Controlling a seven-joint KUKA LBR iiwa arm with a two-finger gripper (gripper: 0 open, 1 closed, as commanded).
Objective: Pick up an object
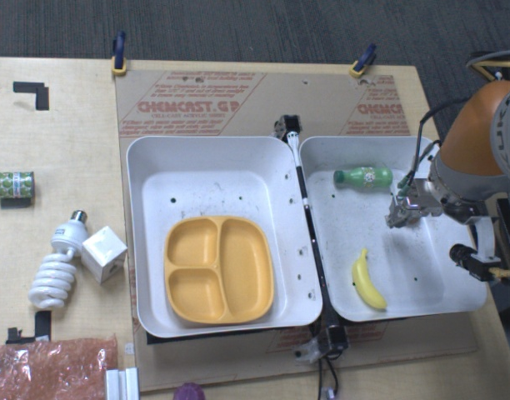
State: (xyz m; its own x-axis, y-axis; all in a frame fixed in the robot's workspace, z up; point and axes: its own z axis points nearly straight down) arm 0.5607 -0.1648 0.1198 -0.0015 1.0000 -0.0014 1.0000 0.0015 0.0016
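In the right bin (455,298) lie a green bottle (364,177) on its side near the far wall and a yellow banana (367,282) toward the front. My gripper (398,215) hangs low over the bin's middle right, just right of and below the bottle's cap end, above the banana. Nothing shows between its fingertips. The grey arm with its orange band (480,136) reaches in from the right.
The left bin (147,223) holds a yellow divided plate (219,268). Left of the bins on the bench lie a spiral light bulb (57,261), a small white cube (103,252), a green can (14,187) and a pink bag (51,369).
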